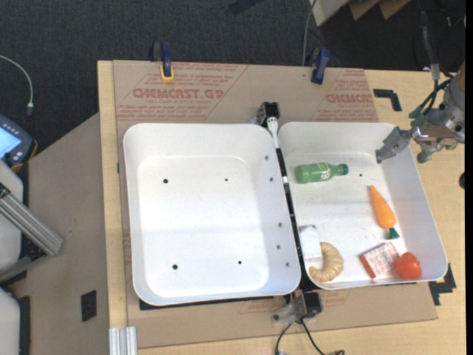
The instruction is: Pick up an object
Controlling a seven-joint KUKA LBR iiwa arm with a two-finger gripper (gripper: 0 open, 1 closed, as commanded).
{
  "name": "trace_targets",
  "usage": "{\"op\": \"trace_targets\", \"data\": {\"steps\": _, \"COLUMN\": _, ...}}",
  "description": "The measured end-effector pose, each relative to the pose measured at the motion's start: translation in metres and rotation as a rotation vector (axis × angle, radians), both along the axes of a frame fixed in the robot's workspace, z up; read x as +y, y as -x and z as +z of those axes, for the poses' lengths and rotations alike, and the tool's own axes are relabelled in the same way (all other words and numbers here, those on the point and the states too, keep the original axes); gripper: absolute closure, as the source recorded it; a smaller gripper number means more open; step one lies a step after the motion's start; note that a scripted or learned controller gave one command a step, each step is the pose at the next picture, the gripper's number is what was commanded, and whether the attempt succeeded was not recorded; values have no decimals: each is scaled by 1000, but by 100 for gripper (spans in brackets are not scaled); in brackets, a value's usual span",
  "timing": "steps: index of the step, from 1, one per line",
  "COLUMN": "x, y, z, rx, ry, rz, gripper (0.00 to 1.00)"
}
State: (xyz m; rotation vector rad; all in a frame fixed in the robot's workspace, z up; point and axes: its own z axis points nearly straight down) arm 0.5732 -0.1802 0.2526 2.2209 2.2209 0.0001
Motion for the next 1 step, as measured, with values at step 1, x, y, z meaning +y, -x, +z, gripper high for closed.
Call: {"op": "trace_targets", "data": {"steps": 1, "x": -46, "y": 4, "z": 31, "rx": -5, "ry": 4, "rz": -3, "gripper": 0}}
